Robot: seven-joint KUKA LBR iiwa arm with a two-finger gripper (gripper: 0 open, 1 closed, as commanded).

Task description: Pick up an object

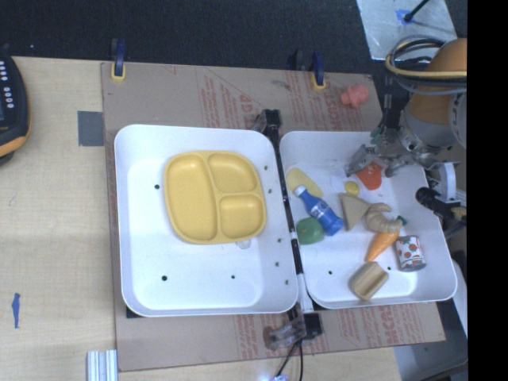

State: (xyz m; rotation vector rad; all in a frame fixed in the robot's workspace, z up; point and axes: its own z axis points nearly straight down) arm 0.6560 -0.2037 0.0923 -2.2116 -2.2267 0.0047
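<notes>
Camera view, looking down at a slant: two shallow white plastic bins side by side on the bench. The left bin (143, 292) held a yellow three-compartment plastic tray (214, 195), lying flat toward its far half. The right bin (432, 292) held the loose items: a blue plastic bottle with a white cap (318, 209) beside a pale yellow oblong piece (305, 182), a green rounded toy (309, 231) just near of the bottle, a tan wedge (352, 208), a small yellow disc (352, 187), an orange toy carrot (382, 243), a small red-and-white can (409, 252) and a tan cylinder (368, 280) at the near edge. A pink lump (355, 95) sat outside the bins, on the cardboard at the far side. The grey arm with its orange band (441, 62) reached in from the right, and the gripper (370, 167) hung low over the far right part of the right bin, directly at a small red-orange object (370, 178). Risks, as judged: the red-orange piece looked small and rounded, so a closing pinch could squirt it sideways; the yellow disc and tan wedge lay near enough to be nudged or caught along with it. Fingers: dark prongs spread around the red-orange object, but whether they were parted or clamped on it could not be told from this angle.
</notes>
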